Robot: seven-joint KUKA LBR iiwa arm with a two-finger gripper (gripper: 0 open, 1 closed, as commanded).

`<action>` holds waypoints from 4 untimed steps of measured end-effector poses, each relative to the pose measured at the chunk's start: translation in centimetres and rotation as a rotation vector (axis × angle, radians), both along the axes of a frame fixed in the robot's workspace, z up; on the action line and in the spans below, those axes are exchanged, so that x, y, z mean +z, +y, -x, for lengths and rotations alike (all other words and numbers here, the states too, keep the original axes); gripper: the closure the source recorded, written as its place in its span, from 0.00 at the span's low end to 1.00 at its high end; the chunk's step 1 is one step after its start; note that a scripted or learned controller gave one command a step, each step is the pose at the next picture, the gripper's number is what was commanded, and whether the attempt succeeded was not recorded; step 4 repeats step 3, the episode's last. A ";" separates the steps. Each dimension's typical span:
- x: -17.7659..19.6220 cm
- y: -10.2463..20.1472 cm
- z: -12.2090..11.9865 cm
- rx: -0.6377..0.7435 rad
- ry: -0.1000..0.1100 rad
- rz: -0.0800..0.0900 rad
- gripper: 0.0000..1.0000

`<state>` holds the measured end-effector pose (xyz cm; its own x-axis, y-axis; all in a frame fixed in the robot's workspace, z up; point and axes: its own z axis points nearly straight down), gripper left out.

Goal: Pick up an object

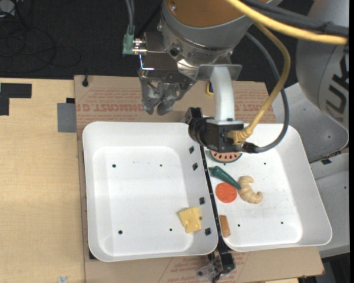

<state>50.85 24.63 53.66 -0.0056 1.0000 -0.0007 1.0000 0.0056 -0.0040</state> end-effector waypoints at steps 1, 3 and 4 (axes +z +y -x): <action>0.1 -6.1 3.4 -0.009 0.001 0.002 1.00; -10.7 -13.4 3.2 -0.015 -0.007 0.001 1.00; -10.7 -13.4 3.2 -0.015 -0.007 0.001 1.00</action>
